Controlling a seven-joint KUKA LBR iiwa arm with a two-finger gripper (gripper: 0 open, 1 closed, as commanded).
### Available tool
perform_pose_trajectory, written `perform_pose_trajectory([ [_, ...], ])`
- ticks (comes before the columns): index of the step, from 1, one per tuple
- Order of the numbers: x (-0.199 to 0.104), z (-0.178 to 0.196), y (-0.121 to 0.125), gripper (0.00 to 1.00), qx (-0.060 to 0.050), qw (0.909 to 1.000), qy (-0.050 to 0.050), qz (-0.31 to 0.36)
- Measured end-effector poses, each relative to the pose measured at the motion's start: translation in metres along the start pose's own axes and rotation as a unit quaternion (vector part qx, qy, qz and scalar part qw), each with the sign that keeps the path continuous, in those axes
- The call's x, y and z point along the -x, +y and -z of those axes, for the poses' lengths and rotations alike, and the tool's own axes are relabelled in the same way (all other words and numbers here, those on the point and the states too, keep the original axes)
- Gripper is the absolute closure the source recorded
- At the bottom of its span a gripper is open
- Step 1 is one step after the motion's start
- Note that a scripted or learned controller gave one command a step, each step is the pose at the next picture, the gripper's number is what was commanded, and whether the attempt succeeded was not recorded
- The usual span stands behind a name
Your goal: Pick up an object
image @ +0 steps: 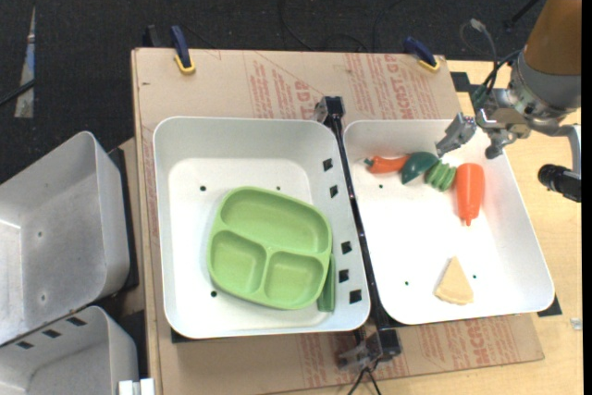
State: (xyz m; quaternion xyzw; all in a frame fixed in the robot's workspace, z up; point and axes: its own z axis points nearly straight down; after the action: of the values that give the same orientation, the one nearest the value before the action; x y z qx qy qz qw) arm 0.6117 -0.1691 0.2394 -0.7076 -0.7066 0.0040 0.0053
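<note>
The two-finger gripper [478,136] hangs spread and empty over the right white bin's [527,240] far rim; just below it lies the orange plastic carrot [469,190], probably the nearest object to grab

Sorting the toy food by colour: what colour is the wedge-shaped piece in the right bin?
Pale yellow wedge, seen in the camera view.

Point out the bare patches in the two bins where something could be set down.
Right bin: bare floor between the orange carrot and the tan wedge, plus its near-left corner. Crowded along the far side by the red-orange pepper and green vegetable. Left bin: a far strip beyond the green tray.
</note>
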Motion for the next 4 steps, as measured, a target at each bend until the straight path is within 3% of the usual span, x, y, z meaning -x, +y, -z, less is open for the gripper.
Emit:
perform_pose_trajectory([
  [1,0.000,0.008,0.002,0.00,0.006,1.0000,-0.001,0.001],
  [4,0.000,-0.149,0.008,0.00,0.005,1.0000,-0.001,0.000],
])
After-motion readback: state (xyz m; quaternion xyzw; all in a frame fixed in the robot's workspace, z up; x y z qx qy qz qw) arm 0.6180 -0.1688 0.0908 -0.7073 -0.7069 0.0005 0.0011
